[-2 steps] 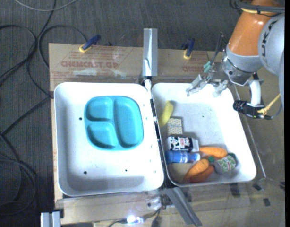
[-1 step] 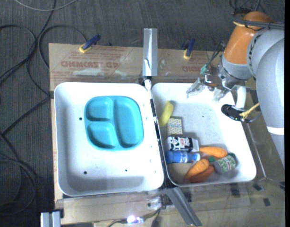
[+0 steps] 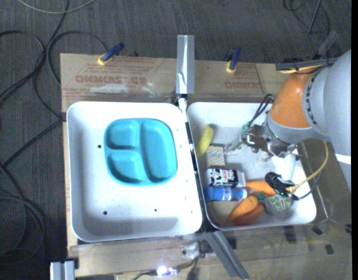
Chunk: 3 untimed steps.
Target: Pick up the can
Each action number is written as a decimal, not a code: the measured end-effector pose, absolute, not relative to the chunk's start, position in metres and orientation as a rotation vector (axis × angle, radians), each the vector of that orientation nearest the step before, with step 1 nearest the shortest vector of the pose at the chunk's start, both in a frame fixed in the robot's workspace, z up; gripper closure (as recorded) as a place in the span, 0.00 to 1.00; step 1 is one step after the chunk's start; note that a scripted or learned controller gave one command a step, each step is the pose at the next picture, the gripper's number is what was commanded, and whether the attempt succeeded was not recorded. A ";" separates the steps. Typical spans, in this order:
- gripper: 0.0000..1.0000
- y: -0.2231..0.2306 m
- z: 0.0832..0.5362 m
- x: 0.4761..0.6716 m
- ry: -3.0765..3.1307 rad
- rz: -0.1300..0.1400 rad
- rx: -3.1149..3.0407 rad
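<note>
Dark carpet floor (image 3: 39,16), loose cables (image 3: 16,39); cardboard-topped bench (image 3: 138,80), blue clamps (image 3: 111,53).

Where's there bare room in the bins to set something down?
Free: the left white bin floor below and left of the turquoise divided plastic tray. Smaller: the right white bin floor above the yellow banana. Crowded: its lower half, with blue bottle, orange carrots, and the arm's gripper.

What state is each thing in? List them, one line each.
blue tray: flat in the left bin, nothing in its compartments.
banana: lying near the right bin's left wall.
blue bottle: lying on its side.
carrot: lying beside the bottle.
arm: reaching over the right bin.
</note>
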<state>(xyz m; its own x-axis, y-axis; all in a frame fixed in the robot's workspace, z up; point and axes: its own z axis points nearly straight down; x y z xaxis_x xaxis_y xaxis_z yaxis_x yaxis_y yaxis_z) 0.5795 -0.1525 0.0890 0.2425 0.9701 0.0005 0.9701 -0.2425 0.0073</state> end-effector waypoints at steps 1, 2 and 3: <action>0.00 -0.188 0.098 0.659 1.951 -0.005 2.462; 0.00 -0.166 0.089 0.571 1.633 0.004 2.677; 0.00 -0.170 0.087 0.655 1.695 0.003 2.639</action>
